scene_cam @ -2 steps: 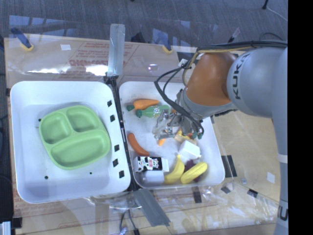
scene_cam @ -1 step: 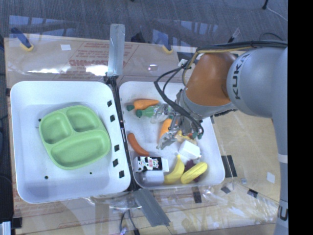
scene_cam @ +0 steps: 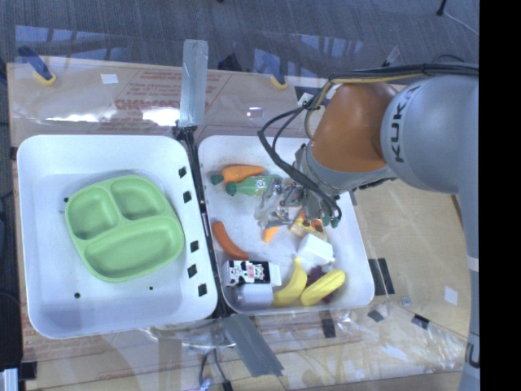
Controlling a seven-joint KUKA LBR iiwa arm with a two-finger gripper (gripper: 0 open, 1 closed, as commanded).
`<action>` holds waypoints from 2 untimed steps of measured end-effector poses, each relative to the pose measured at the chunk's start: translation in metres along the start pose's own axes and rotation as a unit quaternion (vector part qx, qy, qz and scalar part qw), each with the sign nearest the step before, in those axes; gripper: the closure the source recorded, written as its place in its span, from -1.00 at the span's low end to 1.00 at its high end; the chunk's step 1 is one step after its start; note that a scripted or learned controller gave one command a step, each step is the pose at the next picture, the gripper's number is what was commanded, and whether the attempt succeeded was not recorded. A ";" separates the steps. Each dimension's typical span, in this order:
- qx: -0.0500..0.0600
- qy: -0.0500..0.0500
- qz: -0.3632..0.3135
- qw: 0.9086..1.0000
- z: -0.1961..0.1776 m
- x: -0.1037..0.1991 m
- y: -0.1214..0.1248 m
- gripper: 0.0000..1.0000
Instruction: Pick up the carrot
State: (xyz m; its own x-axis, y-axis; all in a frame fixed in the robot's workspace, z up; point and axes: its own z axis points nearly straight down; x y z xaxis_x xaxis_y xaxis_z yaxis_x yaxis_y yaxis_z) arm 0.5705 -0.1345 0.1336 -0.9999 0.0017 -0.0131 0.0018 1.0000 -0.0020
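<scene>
The carrot [scene_cam: 242, 172], an orange tapered piece, lies near the far left corner of the right bin [scene_cam: 354, 243]. A green item [scene_cam: 249, 187] sits just in front of it. My gripper [scene_cam: 279, 205] hangs low in the middle of the right bin, under the orange wrist band, a little to the right of and nearer than the carrot. It stands over a cluster of small toys, and the carrot lies apart from it.
An orange-red sausage-like piece [scene_cam: 224, 239] lies by the right bin's left wall. Yellow bananas [scene_cam: 309, 285], a black-and-white box [scene_cam: 248, 273], a white block [scene_cam: 316, 249] and a small orange bit [scene_cam: 271, 235] crowd the near end. The left bin [scene_cam: 41, 283] holds a green divided plate [scene_cam: 124, 226].
</scene>
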 end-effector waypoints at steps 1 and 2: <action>0.000 0.000 0.000 1.000 0.000 0.000 0.000 -1.00; -0.001 0.008 0.087 0.996 0.042 -0.004 -0.018 -1.00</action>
State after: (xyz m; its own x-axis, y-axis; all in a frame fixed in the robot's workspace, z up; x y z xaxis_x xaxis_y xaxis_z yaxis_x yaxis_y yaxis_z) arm 0.5750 -0.1527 0.0913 -0.9844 0.1757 0.0025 0.1757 0.9844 0.0002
